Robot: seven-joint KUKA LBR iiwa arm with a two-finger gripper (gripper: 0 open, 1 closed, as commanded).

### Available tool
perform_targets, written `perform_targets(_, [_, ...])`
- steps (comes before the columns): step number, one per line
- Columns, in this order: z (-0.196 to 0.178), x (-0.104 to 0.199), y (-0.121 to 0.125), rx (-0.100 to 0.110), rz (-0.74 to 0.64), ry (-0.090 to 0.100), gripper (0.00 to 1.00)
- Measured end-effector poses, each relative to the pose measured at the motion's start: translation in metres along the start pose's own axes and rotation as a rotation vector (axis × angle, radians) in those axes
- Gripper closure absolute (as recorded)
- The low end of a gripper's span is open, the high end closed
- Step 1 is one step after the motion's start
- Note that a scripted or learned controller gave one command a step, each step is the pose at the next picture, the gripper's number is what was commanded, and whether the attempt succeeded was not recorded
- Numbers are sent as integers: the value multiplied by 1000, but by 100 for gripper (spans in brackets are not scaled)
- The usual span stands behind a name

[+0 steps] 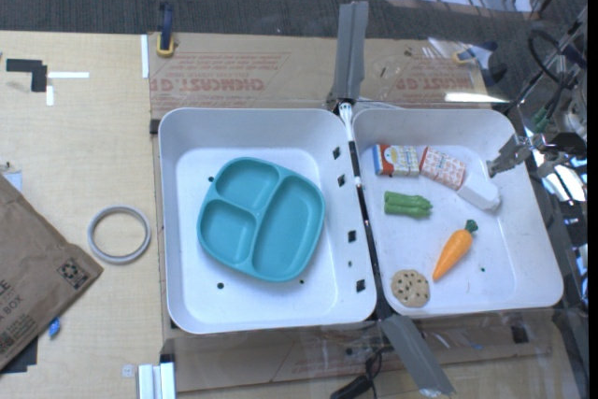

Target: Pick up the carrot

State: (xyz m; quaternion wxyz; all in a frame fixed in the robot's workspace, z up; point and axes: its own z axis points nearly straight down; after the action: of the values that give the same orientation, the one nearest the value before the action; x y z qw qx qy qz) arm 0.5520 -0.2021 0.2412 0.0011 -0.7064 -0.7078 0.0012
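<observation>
The orange plastic carrot with a green top is lying tilted in the right-hand shallow white bin, between a green bean pod and a round speckled cookie. The grey gripper is hanging over that bin's right rim, well apart from the carrot; I cannot tell how it is set. A teal divided plate is sitting in the left white bin.

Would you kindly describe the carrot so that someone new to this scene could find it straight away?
Look at the right-hand white bin of the two, the one without the teal plate. In its lower half lies the carrot, tilted, leafy end up, between the green bean pod above and the cookie below. It is the only orange thing there, tapered with a small green top.
</observation>
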Motion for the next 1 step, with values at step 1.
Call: perform_targets(1, [28,54,17,0,9,0,0])
